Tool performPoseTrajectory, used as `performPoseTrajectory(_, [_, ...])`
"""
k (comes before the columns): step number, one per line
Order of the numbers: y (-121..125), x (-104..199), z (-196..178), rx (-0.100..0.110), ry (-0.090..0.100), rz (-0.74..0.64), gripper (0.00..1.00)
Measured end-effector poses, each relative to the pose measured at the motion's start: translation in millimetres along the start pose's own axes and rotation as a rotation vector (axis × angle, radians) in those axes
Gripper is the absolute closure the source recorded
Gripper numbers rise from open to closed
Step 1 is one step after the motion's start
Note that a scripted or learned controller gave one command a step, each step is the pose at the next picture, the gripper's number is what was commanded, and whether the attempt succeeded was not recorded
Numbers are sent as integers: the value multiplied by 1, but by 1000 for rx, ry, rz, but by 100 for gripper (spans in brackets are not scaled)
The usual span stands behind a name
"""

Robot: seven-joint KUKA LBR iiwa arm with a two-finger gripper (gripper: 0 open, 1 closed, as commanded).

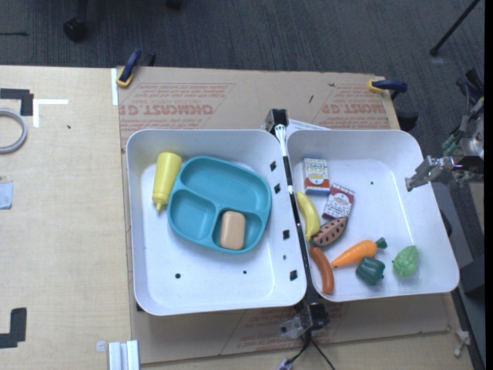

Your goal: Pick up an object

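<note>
The right bin (385,149) holds several toy foods: two small boxes (315,173) (338,203), a banana (308,215), a brown slice (331,232), a carrot (357,253), a red sausage (323,270), a green pepper (370,270) and a pale green leafy piece (406,260). The left bin (146,284) holds a yellow bottle (166,178) and a teal divided plate (208,191) with a tan block (232,230) in it. My gripper (433,169) hangs over the right bin's right rim, apart from every object and with nothing seen in it.
Both bins rest on a cardboard sheet (192,102) fixed with clamps (129,68) (387,87). A black divider clip (277,119) sits where the bins meet. Wooden bench lies to the left, dark carpet behind.
</note>
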State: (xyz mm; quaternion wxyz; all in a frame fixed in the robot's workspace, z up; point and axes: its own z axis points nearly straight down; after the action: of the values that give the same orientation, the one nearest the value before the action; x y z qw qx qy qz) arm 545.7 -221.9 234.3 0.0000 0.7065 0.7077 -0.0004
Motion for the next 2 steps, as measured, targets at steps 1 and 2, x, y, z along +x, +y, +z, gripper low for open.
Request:
performPoseTrajectory(1, [-37,80,87,1,0,14,0])
performPoseTrajectory(2, [36,128,142,0,0,184,0])
